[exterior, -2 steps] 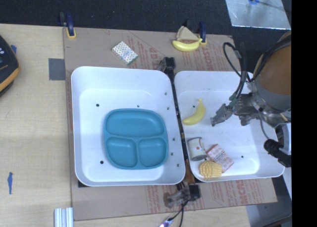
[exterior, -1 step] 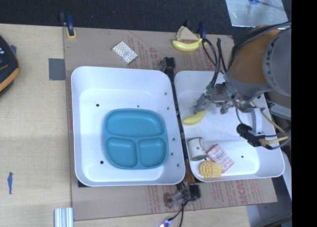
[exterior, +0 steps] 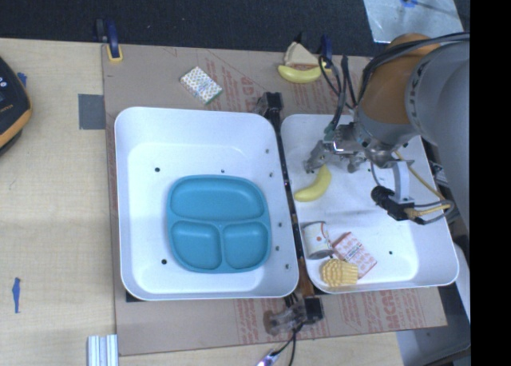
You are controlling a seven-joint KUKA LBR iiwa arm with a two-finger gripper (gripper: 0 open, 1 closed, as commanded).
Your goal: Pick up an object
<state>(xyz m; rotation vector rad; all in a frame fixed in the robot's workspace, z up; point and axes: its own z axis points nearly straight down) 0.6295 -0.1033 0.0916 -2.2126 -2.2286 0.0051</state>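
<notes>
Gripper (exterior: 329,157) just above banana (exterior: 314,186)

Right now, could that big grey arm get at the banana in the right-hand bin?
Probably yes. The gripper hangs just above the banana in the right bin, and nothing lies over the fruit.

Bright, even overhead light; soft shadows, slight blur throughout.

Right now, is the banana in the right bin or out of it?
In. The banana lies on the right bin's floor near its left wall, just below the gripper.
</notes>
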